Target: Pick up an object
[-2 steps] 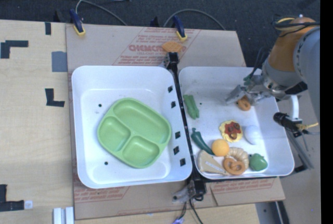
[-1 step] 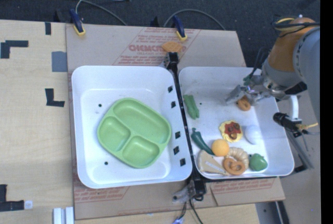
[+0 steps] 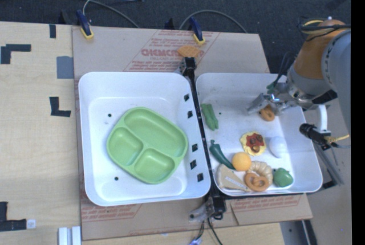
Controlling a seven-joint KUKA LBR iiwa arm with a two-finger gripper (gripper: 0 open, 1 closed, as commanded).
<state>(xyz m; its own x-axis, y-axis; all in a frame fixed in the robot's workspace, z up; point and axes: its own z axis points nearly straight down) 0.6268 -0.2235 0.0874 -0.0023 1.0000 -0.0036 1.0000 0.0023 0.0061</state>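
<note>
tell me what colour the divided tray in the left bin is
Light green; the divided tray shows in the camera view.

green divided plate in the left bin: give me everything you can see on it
The light green divided plastic plate is a rounded square with three compartments: one large one along its upper right, two smaller ones along its lower left. It looks matte and smooth. It lies flat, turned diagonally, on the floor of the left white bin, roughly centred, apart from the walls. Nothing sits on it or touches it.
</note>
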